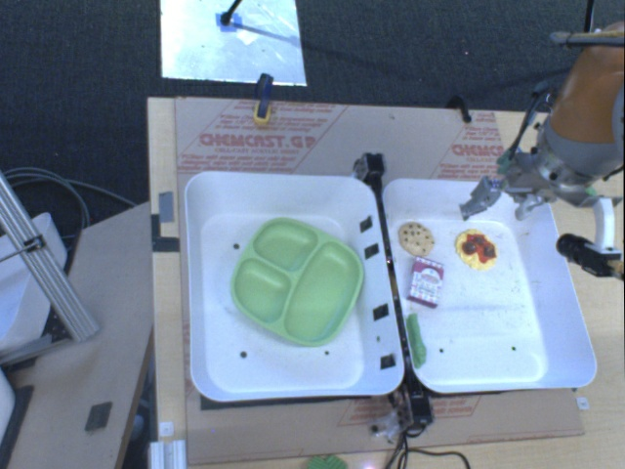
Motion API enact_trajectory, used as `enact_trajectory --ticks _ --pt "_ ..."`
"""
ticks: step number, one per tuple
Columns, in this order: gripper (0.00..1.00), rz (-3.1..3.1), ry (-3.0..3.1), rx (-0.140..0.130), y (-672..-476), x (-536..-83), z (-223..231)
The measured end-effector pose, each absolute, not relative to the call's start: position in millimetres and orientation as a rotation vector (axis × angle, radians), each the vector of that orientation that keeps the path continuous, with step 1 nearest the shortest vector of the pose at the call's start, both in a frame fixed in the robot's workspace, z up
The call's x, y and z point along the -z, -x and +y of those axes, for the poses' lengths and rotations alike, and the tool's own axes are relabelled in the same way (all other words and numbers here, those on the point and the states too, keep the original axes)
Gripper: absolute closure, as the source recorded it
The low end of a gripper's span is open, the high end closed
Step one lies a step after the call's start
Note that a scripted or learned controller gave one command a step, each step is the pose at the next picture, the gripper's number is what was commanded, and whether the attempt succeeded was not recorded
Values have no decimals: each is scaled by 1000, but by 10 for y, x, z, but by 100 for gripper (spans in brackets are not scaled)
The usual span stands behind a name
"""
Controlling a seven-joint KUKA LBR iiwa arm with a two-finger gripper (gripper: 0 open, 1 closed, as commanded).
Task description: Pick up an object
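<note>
With the gripper open and empty over the right bin's far edge, lower it squarely astride the pizza toy before closing.

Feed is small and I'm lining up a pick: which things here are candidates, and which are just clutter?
For the pick, in the right bin:
cookie
pizza-like toy
small pink box
green stick
gripper near the bin's far edge

Just lying about:
green divided plate, left bin
yellow clamp
metal sheet
</note>
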State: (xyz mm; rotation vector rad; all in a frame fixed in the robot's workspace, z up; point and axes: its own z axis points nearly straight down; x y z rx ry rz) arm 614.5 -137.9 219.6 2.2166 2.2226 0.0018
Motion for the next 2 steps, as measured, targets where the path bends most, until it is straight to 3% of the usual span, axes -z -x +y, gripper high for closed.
enact_trajectory --ticks 1,2 --pt "0 2214 -2213 -4 -6182 -811 -1676" --pt "0 2224 -2215 -5 -6717 -882 -2077"
